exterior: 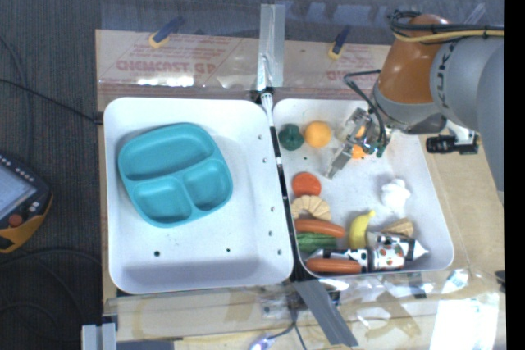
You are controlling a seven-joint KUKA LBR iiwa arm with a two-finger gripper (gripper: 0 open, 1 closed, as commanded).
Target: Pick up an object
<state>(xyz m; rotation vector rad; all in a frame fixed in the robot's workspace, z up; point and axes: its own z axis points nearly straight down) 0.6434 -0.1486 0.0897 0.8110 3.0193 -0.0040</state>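
The gripper point(354, 145) is seen low over the upper part of the right bin point(433, 176), reached in from the right under the orange-banded wrist. Its metal fingers point(340, 163) point down and to the left, toward the bin floor. A small orange piece point(358, 150) is seen right at the fingers, but whether it is clasped between them or merely lies behind them cannot be told from this slant, and the state of the tool is likewise left undecided.

The nearest candidates are placed to the left of the tool: an orange ball point(317, 134) just beside it, and a dark green round object point(289, 137) further left, close to the wall between the bins. A white crumpled object point(395, 193) lies below and to the right. The crowded food toys along the lower edge are well apart from the tool.

The coming move is judged to turn on the orange ball lying leftward of the fingertips; being round, no long axis is offered, so any approach angle should serve
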